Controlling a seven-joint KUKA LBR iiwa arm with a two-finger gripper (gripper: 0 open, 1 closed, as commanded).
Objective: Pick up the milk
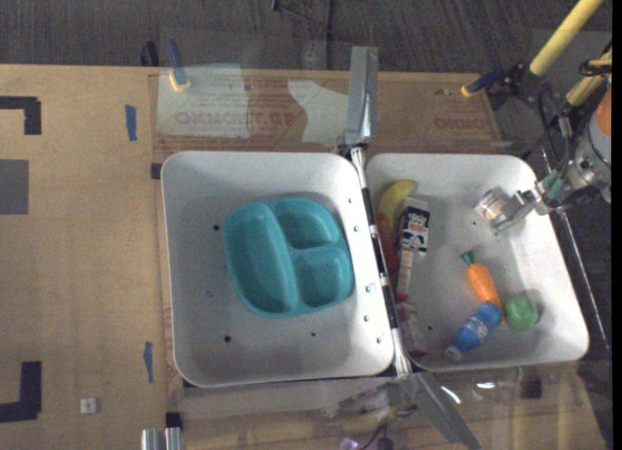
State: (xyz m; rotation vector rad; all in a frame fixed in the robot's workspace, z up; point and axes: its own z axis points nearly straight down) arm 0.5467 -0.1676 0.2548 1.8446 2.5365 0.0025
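The teal tray (289,256) lies in the left bin (194,205), well left of the milk (412,234); the milk lies in the right bin (554,331), against its left wall; the banana (393,199) touches the milk's upper left; right of the milk lie the carrot (481,280), bottle (473,330) and a green thing (521,313); my jaws (494,207) hover up and right of the milk, apart from it; how far open, I cannot tell.
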